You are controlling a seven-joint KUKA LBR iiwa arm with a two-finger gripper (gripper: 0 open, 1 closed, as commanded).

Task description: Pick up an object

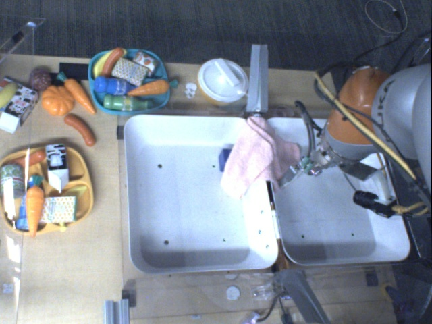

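We see the cloth (253, 157) draped over the wall between the bins (169, 248), a blue block (225, 158) peeking beneath it. Our gripper (297, 171) sits at its right edge, seemingly to pinch it; we cannot tell its opening or hold.

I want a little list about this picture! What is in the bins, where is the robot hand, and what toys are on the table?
bins: two white bins, left bin and right bin, side by side
cloth: pink cloth draped over the wall between the bins
blue thing: small blue object in the left bin, partly under the cloth
robot hand: gripper over the right bin, right beside the cloth's edge
table toys: blue bowl and yellow tray of toy food, a toy pumpkin
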